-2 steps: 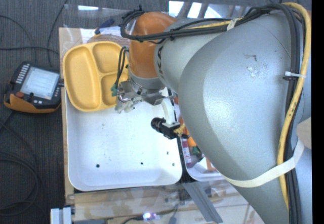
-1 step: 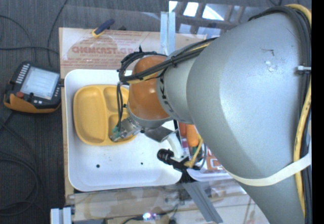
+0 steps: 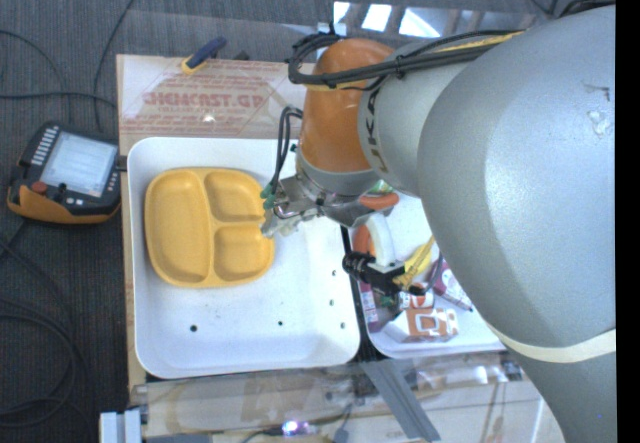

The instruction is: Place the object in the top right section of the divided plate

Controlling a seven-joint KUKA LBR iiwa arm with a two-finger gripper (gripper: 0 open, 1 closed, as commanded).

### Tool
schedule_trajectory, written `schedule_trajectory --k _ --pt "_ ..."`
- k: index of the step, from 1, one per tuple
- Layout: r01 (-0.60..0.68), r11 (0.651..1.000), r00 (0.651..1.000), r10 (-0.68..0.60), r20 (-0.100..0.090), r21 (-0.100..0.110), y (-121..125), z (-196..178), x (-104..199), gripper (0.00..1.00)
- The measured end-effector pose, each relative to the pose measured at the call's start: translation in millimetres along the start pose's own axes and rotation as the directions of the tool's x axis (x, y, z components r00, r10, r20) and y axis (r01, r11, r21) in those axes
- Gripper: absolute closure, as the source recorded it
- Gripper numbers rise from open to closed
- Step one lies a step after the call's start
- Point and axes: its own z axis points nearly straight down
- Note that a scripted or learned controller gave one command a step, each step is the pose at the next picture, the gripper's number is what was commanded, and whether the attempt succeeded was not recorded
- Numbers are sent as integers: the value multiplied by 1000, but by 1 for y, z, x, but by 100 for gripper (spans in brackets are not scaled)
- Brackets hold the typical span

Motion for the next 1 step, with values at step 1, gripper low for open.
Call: schedule_trajectory --k 1 --pt "136 989 991 -136 11 -62 -45 50 24 100"
